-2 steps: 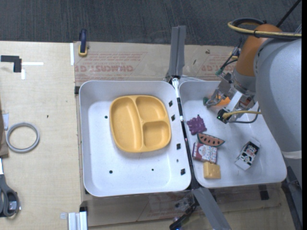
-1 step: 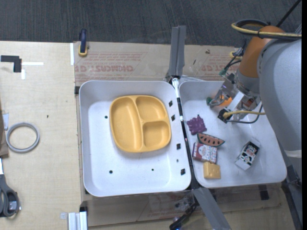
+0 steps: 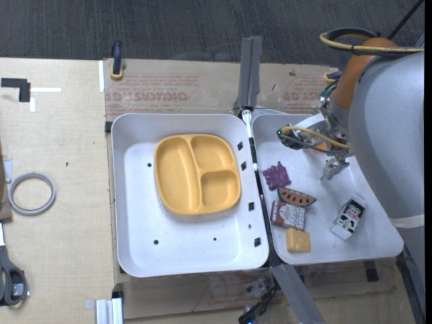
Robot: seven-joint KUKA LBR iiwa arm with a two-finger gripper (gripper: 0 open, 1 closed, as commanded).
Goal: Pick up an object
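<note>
The right bin (image 3: 364, 245) holds several small things: a purple grape bunch (image 3: 275, 176), a watermelon slice (image 3: 296, 197), a red and white packet (image 3: 288, 214), a yellow cheese block (image 3: 298, 240) and a black-and-white carton (image 3: 347, 219). My gripper (image 3: 333, 169) hangs over the bin's upper right part, to the right of the grapes and above the carton in the view. I see nothing held in it. The big grey arm covers the bin's right side.
A yellow divided plate (image 3: 198, 174) lies in the left bin (image 3: 182, 248). On the bench at far left are a grey tape ring (image 3: 30, 193) and scissors (image 3: 12, 283). A grey post (image 3: 250, 73) stands behind the seam between the bins.
</note>
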